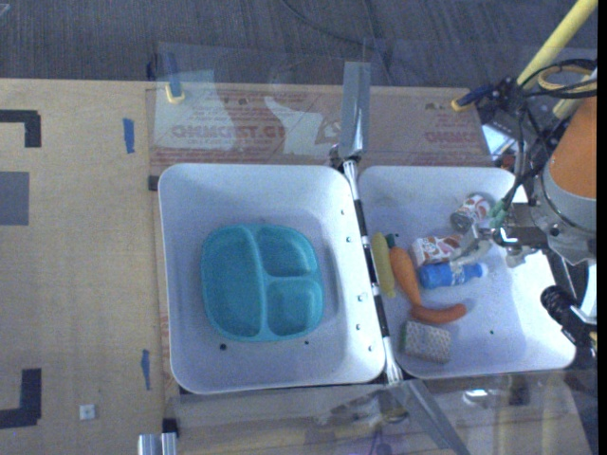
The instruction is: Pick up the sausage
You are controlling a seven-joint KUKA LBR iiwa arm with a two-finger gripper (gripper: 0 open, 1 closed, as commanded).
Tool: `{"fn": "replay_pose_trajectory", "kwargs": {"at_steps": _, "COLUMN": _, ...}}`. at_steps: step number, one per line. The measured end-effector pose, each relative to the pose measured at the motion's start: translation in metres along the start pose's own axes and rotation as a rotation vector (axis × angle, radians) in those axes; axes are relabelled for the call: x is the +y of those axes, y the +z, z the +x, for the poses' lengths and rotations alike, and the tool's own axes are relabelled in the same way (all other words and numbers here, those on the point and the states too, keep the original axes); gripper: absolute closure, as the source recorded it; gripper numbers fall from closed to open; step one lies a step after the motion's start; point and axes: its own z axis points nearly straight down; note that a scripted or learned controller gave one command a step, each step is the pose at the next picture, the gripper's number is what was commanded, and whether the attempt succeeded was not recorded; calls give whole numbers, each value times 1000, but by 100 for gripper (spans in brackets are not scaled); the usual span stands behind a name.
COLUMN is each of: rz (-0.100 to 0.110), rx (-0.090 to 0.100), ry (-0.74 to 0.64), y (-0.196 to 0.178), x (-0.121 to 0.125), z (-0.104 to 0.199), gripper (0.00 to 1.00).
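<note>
Two shallow white bins sit side by side on the counter, and the sausage [443,313] lies in the right bin [531,339], toward its front edge: a reddish-orange, slightly curved piece stretched roughly parallel to that edge. It is crowded. A carrot [406,273] slants down from the divider side until its tip comes right up against the sausage's left end, a grey sponge-like block [427,341] sits just in front of it toward the front left corner, and a blue bottle [452,275] lies just behind it. A yellow piece [381,263] hugs the left wall, a red-and-white carton [436,250] rests behind the bottle, and a small can [470,210] lies nearer the back edge. The left bin [190,207] carries a teal divided plate [263,281], well apart from all this and probably a drop spot for other jobs. The tool [484,237] reaches in from the right edge of the right bin, hanging over the carton and bottle instead of the sausage, so I judge the pick has not begun (whether its fingers are spread or closed I cannot tell at this size). Nothing is visibly held. The sausage's right end is the freest, so that end looks the safer approach.
</note>
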Motion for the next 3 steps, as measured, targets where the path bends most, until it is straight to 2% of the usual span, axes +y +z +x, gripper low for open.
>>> {"fn": "replay_pose_trajectory", "kwargs": {"at_steps": 1, "rz": 0, "rx": 0, "ry": 53, "y": 75, "x": -12, "z": 48, "gripper": 0}}
{"fn": "replay_pose_trajectory", "kwargs": {"at_steps": 2, "rz": -6, "rx": -1, "ry": 46, "y": 177, "x": 10, "z": 0, "gripper": 0}}
{"fn": "replay_pose_trajectory", "kwargs": {"at_steps": 3, "rz": -10, "rx": -1, "ry": 46, "y": 166, "x": 11, "z": 0, "gripper": 100}}
